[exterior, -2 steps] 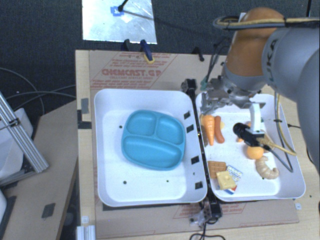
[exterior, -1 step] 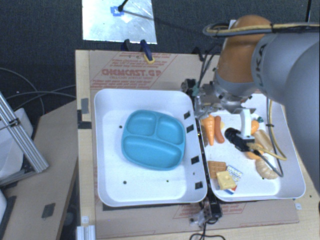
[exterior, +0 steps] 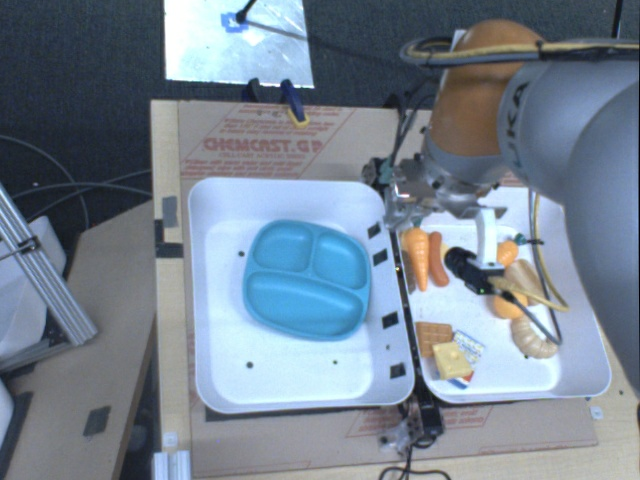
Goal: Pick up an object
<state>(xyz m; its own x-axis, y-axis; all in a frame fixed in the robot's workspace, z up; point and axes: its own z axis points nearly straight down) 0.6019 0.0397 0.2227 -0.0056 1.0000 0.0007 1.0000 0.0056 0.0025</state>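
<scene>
My gripper [exterior: 404, 208] hangs over the back left corner of the right bin [exterior: 590, 368], close to the wall between the two bins. Just in front of it lie two orange carrots [exterior: 416, 258] side by side, pointing toward the bin's front. The wrist and the orange band hide the gripper's tip from above. Nothing can be seen held in it.
The left bin [exterior: 220, 368] holds a blue divided plate [exterior: 305, 278]. In the right bin lie a brown cracker [exterior: 433, 335], a yellow cheese block [exterior: 452, 360], a croissant [exterior: 535, 340] and other orange food pieces [exterior: 506, 304]. The arm covers the bin's back right.
</scene>
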